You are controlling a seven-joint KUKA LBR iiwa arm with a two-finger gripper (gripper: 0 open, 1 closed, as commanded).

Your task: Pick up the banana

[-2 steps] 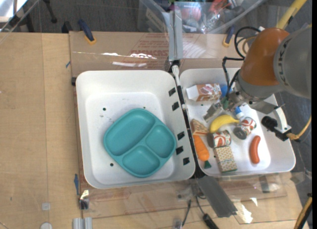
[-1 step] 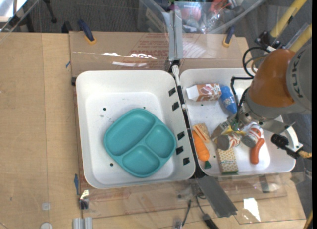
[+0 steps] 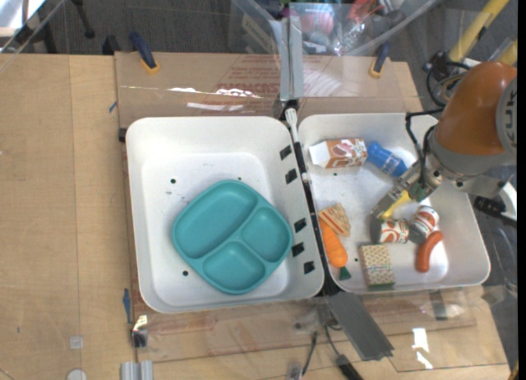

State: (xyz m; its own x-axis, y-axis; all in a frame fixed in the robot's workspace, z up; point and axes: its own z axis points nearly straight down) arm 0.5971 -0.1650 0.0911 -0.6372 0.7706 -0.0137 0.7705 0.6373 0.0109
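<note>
Tool (image 3: 404,199) is down in the right bin (image 3: 468,275), tips over the banana (image 3: 396,200), how wide it stands I can't tell, and with the can (image 3: 395,232) and sausage (image 3: 429,252) crowding close, it may snag a neighbour or slip off.

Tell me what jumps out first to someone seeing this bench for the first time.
The big teal divided plastic plate lying alone in the left white bin grabs the eye. Next, the grey arm's orange band at the right, with its claw down among small toy foods in the right white bin.
</note>
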